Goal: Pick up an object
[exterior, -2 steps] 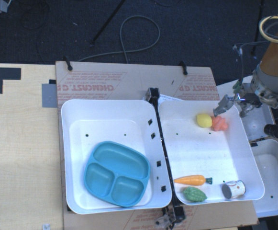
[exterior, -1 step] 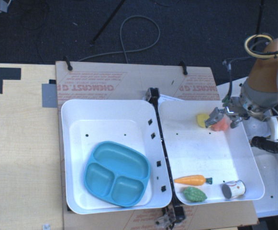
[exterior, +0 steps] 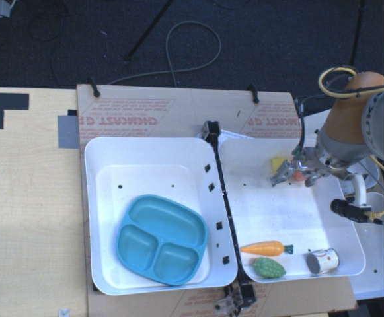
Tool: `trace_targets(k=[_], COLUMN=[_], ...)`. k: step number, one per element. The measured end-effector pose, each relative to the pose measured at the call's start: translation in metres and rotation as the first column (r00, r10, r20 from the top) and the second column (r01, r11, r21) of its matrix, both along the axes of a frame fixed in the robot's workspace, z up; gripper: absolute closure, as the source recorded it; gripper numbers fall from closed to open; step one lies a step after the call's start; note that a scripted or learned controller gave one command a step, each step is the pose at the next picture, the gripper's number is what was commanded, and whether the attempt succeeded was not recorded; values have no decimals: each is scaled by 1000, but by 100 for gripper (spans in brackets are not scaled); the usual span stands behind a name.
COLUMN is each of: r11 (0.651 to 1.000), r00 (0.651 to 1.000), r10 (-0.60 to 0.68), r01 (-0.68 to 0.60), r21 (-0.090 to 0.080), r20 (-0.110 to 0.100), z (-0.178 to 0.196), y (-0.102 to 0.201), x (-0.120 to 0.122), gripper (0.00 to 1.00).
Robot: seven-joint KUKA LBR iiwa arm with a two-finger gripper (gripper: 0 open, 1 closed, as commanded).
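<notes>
The tabletop (exterior: 26, 210) carried two shallow white bins side by side. The left bin (exterior: 102, 157) held a blue divided plate (exterior: 161, 239) lying flat toward its near side. The right bin (exterior: 277, 203) held the smaller things: a toy carrot (exterior: 263, 248) near the front wall, a green bumpy toy vegetable (exterior: 269, 267) just beside and in front of it, a small white can (exterior: 322, 261) on its side at the front right corner, and a yellow object (exterior: 279, 162) near the far wall. The grey arm (exterior: 353, 127) reached in from the right, and its jaws (exterior: 291, 172) sat low over the far part of the right bin, just beside the yellow object; whether they stood apart or together could not be told, and nothing was clearly seen between them. The yellow object looked the likely target. To do the step well, the jaws would need to straddle it squarely, descend fully to the bin floor, and close before any lift, keeping clear of the far wall.
</notes>
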State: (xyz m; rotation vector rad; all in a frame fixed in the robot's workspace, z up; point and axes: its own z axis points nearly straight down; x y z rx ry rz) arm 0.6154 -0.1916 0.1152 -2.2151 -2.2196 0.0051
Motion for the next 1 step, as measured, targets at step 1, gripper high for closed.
trace_targets(k=[1], r11=[1000], r00=[1000], r10=[0], r01=[0], r21=[-1], r20=[1], z=[-29], y=[2], x=[0], gripper=[0])
